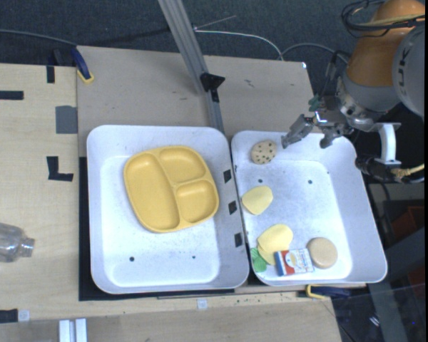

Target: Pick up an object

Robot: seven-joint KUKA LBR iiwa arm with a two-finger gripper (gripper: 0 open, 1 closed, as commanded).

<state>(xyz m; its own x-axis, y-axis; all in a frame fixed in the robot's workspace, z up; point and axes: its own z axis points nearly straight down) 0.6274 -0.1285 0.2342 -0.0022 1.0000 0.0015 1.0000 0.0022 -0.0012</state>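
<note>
Pincer spread empty above right bin's far rim.

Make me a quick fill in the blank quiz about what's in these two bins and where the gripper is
1. The yellow divided plate lies in the ____ bin.
2. The plate has ____ compartments.
3. The gripper hovers over the right bin's ____ edge.
4. The item nearest the gripper is the ____.

Missing words: left; three; far; cookie
</note>
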